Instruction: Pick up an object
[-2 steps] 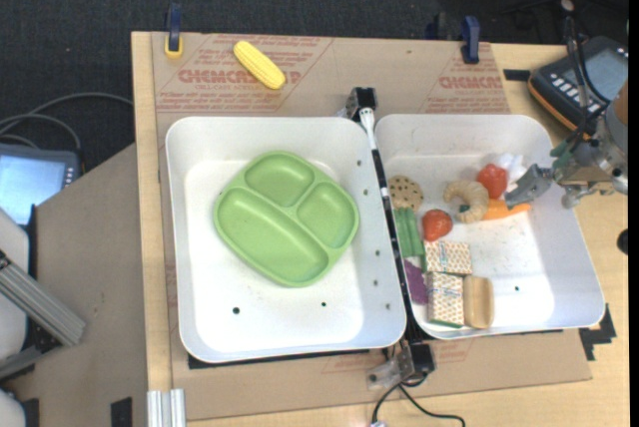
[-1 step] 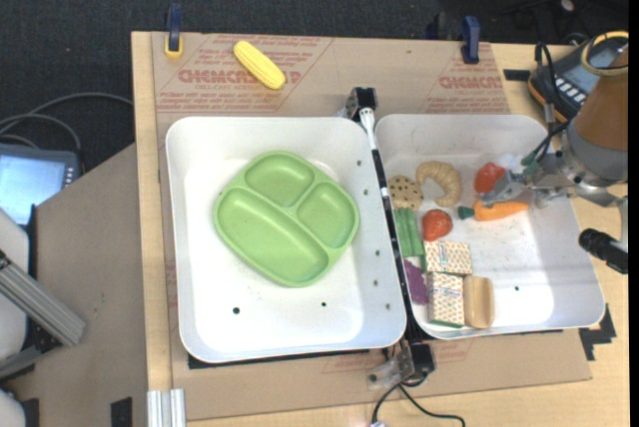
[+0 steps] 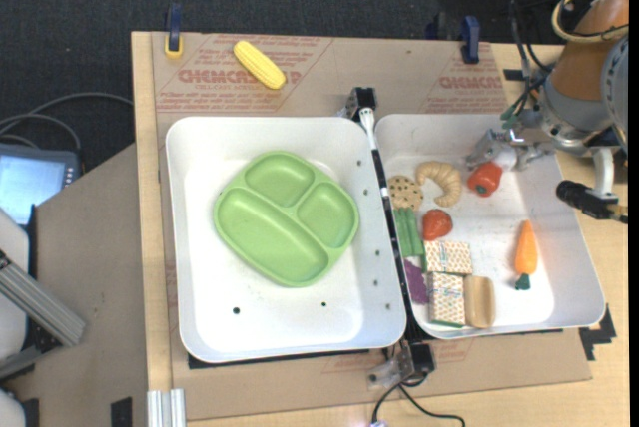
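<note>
Your arm (image 3: pixel 589 66) reaches in from 3 o'clock over the right bin (image 3: pixel 589 300), its hand (image 3: pixel 502 148) low at the bin's 12 o'clock corner. Whether the hand is wide, narrow or closed on anything cannot be told from this slanted view; metal parts blur together there. Just beside it, toward 5 o'clock, sits a red pepper (image 3: pixel 485 179), the likeliest target, touching or nearly touching the hand. You cannot confirm it is held.

A croissant (image 3: pixel 440 182) lies at 9 o'clock from the pepper, with a cookie (image 3: pixel 404 191) beyond it. A tomato (image 3: pixel 437 223) rests near the bin's middle, a green bean (image 3: pixel 408 232) along the 9 o'clock wall, crackers (image 3: pixel 447 258) and a bread roll (image 3: pixel 480 301) toward 6 o'clock, and a carrot (image 3: pixel 525 250) toward 4 o'clock. The left bin (image 3: pixel 190 245) carries a green plate (image 3: pixel 287 216); a corn cob (image 3: pixel 259 65) lies on the counter (image 3: pixel 329 66) at 12 o'clock.

Risks, as a judgement: the pepper is round and smooth, so an off-centre close may squirt it sideways toward the croissant or the wall. The hand works close to the bin's rim, and a descent there could strike it. A lift may also come up with nothing, so check before you count it.
</note>
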Robot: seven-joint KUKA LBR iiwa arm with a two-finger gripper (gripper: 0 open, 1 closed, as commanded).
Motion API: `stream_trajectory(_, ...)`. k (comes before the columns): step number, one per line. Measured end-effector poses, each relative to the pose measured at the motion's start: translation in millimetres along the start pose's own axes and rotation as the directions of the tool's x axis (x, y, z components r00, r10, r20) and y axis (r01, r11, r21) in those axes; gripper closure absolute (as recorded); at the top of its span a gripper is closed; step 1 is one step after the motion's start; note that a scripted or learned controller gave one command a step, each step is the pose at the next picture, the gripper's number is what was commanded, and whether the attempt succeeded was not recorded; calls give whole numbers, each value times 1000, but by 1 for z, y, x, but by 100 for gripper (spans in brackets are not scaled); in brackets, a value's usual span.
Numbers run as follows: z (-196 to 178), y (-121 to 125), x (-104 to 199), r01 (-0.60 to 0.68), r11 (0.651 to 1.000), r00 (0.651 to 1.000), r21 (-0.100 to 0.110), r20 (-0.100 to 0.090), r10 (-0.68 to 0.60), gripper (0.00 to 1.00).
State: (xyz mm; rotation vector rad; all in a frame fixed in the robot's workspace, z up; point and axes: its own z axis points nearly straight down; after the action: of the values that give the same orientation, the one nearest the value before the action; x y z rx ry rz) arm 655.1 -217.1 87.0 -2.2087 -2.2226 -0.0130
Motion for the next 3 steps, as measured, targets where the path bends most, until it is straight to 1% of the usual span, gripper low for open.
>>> stream_trajectory(1,3,-25,36,-3,1000,1000,3,9,3,0)
stream_trajectory(2,-8,-24,34,-4,1000,1000,-1,12,4,100)
stream_trajectory(3,0,-6,94,-11,1000,1000,26,21,11,100)
